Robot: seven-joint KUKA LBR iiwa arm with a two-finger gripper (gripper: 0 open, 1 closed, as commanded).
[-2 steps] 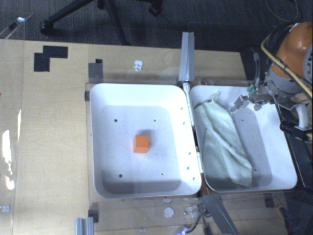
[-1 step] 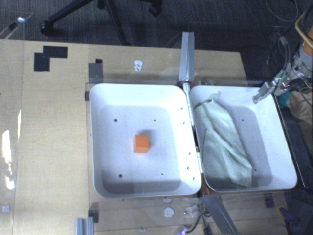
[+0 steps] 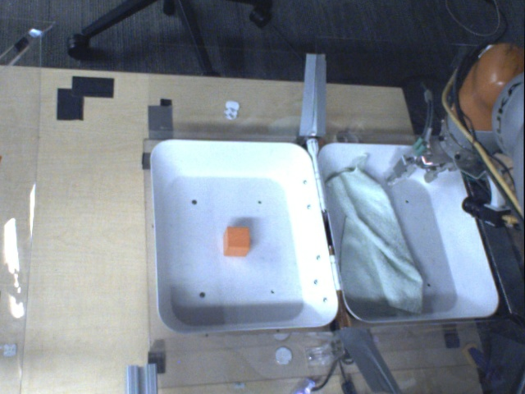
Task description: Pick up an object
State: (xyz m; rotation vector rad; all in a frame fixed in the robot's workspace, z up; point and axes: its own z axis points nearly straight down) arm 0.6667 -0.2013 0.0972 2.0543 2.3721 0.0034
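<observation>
From above, the camera view takes in two shallow white bins side by side on the wooden bench — the left bin [image 3: 176, 220] and the right bin [image 3: 459, 245]. The left bin holds one thing, a small orange cube [image 3: 237, 241], sitting flat on the floor of the bin a little below its middle and well apart from every wall. It is about as wide as it is long, so no long axis can be told; its sides run nearly square to the bin walls. The right bin holds one pale grey-green towel [image 3: 376, 240], crumpled into a long heap whose length runs from the bin's upper left toward its lower middle, lying against the left wall. The arm [image 3: 492, 97] shows at the right edge, its orange band near the top, and the gripper [image 3: 414, 164] hangs over the upper part of the right bin — just beyond the towel's upper end.
</observation>
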